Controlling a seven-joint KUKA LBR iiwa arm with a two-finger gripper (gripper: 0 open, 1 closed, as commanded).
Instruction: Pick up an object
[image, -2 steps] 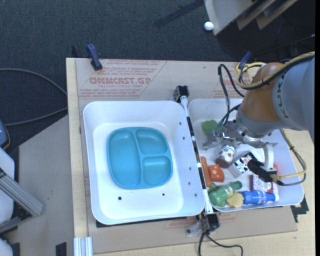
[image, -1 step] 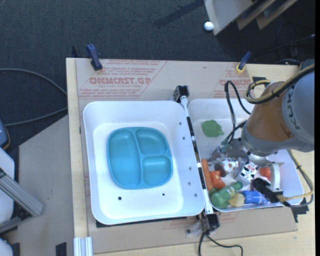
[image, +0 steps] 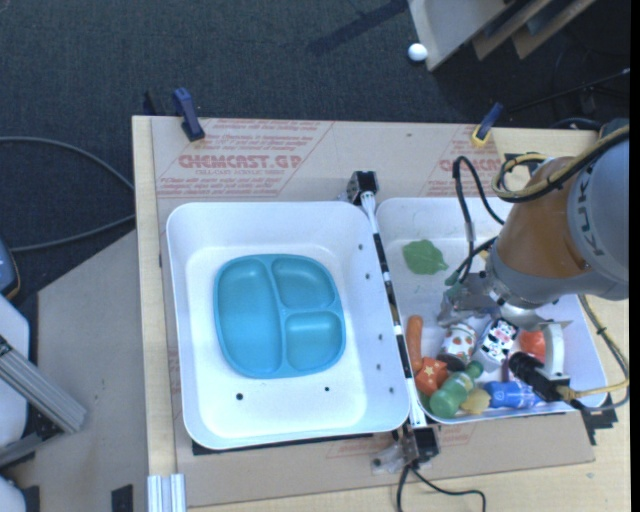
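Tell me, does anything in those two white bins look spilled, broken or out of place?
Nothing looks spilled or broken. The blue divided plate lies flat in the left bin. The right bin holds a jumble of small toys crowded at its near end, with a green piece lying apart.

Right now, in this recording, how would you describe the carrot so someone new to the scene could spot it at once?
Start at the right-hand white bin, the one the arm reaches into. Follow its left wall, beside the divider between the two bins, down to the cluster of toys at the near end. The carrot is the slim orange stick lying lengthwise along that wall, just above a rounder orange-red toy; nothing else there is long and thin.
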